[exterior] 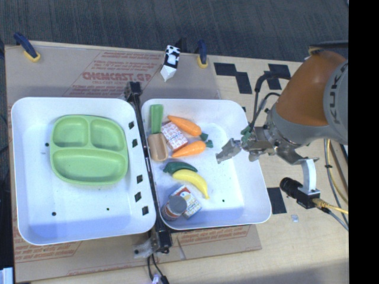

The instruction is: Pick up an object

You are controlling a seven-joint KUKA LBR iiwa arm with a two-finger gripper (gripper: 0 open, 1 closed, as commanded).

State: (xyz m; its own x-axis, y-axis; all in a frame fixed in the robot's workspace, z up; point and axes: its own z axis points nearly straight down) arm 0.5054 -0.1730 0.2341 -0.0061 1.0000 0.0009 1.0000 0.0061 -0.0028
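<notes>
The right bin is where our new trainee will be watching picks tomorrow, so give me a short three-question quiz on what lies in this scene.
1. True or false: the green divided plate lies in the right bin.
2. Which lies nearest the right bin's front edge? A) the banana B) the can C) the upper carrot
3. Fill in: the gripper hangs over the ____ bin.

Key: 1 false, it lies in the left bin; 2 B; 3 right.
</notes>
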